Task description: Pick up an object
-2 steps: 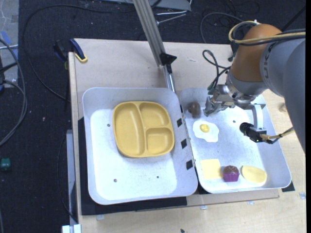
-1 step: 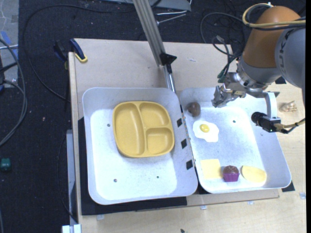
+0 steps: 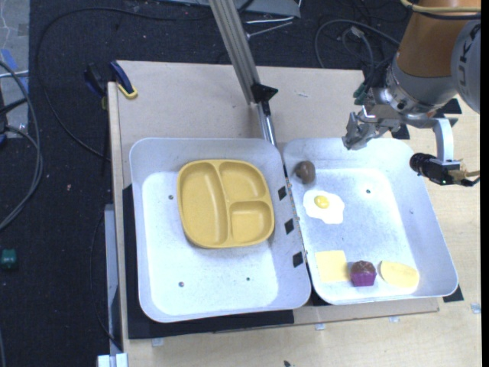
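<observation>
The gripper [image 3: 359, 134] hangs at the far edge of the right bin [image 3: 428, 228], just above its back rim, at the end of the grey arm with its orange band [image 3: 439, 33]. Its two metal fingers point down and left; whether they are apart or together cannot be told at this size, and nothing shows between them.

Five objects lie in the right bin, one of each kind. Nearest the gripper, in the far left corner, sits a small round brown ball [image 3: 305, 171] with a dull surface. Just beside it toward the front lies a toy fried egg [image 3: 323, 206], flat, with a wavy white outline and one yellow yolk. Along the front wall are three pieces in a row: a flat pale yellow square like a cheese slice [image 3: 331, 266], a small lumpy purple piece [image 3: 362, 273] touching or nearly touching it, and a smooth pale yellow oval piece [image 3: 399, 274] just beside that.

The left bin [image 3: 153, 281] is also shallow, white and speckled, with rounded corners. It holds one yellow plastic tray [image 3: 226, 202], a rounded square with three compartments.

Both bins rest on a light wooden bench [image 3: 191, 98].
</observation>
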Available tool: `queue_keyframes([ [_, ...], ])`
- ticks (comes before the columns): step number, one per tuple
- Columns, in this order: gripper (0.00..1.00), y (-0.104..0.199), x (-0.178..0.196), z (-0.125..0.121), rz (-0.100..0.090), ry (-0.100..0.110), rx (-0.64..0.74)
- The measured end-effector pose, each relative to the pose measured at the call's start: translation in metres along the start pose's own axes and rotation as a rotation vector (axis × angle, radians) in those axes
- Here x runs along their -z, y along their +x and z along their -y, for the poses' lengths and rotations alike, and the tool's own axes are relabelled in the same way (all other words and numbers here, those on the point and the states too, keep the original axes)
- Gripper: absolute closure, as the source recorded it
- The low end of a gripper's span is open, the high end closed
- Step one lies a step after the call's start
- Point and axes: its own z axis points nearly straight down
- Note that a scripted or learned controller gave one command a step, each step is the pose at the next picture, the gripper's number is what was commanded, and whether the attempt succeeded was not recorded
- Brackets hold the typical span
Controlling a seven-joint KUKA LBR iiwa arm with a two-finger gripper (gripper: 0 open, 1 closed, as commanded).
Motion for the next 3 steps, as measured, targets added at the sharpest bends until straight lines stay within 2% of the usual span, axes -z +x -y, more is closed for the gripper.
queue_keyframes([
  [1,1.0,0.06,-0.012,0.015,-0.003,0.01,0.004],
  [3,1.0,0.177,-0.029,0.064,-0.004,0.012,0.006],
])
